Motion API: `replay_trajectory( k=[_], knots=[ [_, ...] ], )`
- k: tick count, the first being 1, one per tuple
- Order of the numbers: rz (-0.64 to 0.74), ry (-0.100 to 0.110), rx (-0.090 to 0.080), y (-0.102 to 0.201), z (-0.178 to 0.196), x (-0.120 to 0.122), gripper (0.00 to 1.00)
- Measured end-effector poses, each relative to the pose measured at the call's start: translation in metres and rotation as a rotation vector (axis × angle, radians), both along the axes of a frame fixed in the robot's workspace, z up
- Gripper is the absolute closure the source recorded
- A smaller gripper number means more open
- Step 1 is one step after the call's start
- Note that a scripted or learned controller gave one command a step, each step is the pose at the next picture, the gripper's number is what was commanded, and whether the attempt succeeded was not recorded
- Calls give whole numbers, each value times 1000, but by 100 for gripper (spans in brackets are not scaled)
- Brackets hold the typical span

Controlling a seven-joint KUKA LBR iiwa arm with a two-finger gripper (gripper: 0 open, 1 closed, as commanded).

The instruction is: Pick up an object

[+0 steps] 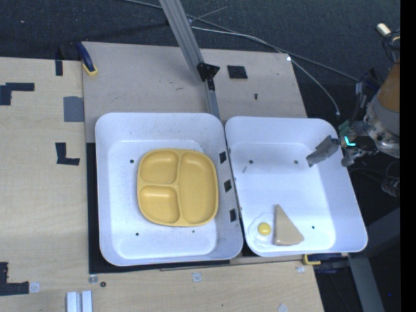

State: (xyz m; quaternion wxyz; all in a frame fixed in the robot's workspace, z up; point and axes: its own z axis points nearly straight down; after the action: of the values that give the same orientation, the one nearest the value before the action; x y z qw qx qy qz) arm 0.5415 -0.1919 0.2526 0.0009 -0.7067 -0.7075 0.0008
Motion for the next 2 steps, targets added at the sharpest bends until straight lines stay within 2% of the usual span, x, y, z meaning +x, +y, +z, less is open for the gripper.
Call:
replay_trajectory(
  k=[1,2],
  knots=[
    [0,-1,0,0,0,0,0],
    [-1,4,0,-2,-51,-10,0]
  ],
)
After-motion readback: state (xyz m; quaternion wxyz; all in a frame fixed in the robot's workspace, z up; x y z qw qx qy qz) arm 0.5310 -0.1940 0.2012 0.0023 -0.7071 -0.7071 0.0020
